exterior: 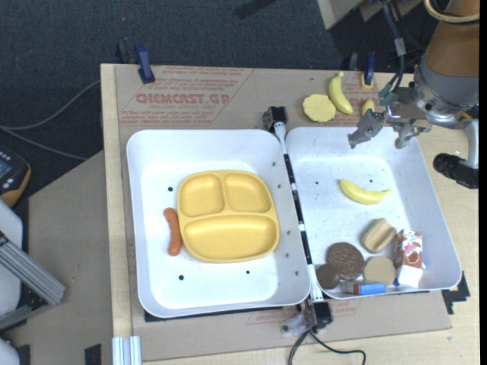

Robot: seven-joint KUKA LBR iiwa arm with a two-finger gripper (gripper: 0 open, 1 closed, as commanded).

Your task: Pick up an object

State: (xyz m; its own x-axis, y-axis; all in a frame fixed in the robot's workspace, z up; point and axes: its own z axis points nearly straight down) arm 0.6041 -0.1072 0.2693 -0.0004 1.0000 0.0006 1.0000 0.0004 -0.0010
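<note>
My gripper (382, 134) hovers over the far edge of the right bin (434, 204), fingers spread open with nothing between them. A yellow banana (364, 192) lies in that bin just in front of the gripper, apart from it. Toward the near corner of the same bin lie a bread roll (378, 234), a brown round cookie (344, 257), a tan disc (378, 271), a small red-and-white carton (411, 251) and a blue-tipped marker (367, 287).
The left bin (144, 204) holds a yellow divided plate (227, 215) with a sausage (173, 230) beside it. Behind the right bin, on the bench, lie another banana (340, 93) and a yellow wavy disc (319, 107).
</note>
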